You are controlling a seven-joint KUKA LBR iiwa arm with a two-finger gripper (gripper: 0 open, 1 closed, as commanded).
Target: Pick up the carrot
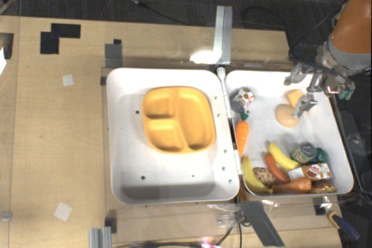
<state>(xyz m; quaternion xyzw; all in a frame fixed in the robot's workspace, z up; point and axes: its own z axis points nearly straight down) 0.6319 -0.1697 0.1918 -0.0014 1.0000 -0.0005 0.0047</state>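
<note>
The gripper [307,89], its jaws standing apart and holding nothing, is hovering well right of and above the carrot [242,135], whose long axis is running top-to-bottom.

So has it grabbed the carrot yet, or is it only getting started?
Only getting started, by the look of it. Nothing looks done yet: the carrot lies untouched against the left wall of the right bin. In hand: the gripper hangs over that bin's upper right part, near a pale beige piece, well apart from the carrot. Left: move across, come down, grip and lift.
</note>
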